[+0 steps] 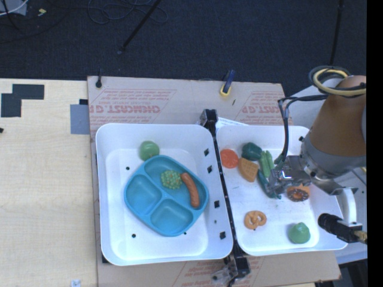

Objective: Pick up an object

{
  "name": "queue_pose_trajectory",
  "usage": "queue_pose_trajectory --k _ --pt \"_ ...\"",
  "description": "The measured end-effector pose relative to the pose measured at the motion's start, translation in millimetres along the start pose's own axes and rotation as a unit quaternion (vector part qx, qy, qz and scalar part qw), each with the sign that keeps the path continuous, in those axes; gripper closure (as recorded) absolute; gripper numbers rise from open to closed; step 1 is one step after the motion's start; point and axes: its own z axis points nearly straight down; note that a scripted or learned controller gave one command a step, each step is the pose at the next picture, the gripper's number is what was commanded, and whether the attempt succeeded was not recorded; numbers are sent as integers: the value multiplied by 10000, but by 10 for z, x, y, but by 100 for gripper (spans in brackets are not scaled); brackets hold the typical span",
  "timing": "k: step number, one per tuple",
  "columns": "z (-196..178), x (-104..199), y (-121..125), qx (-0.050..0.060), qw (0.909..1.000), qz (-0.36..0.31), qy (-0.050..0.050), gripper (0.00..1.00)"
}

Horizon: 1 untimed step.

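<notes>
KUKA arm is reaching in from the right w/ its gripper sitting low in the right bin, amid a cluster of toy foods. Whether the fingers are apart or together cannot be told from this angle, & nothing is visibly sitting between them. A dark green piece is lying just beside the gripper, next to an orange-yellow piece & a red-orange round item; a dark round item w/ orange specks is resting close on the gripper's other side. A pretzel & a green lump are lying nearer the bin's front edge, apart from the gripper. In the left bin, a blue divided plate is carrying a sausage & a green cluster, w/ a green ball sitting just off its rim
</notes>
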Motion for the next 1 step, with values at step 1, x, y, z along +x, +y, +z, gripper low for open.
queue_pose_trajectory --k 1 --pt "100 -104 -34 12 10000 15 -3 100"
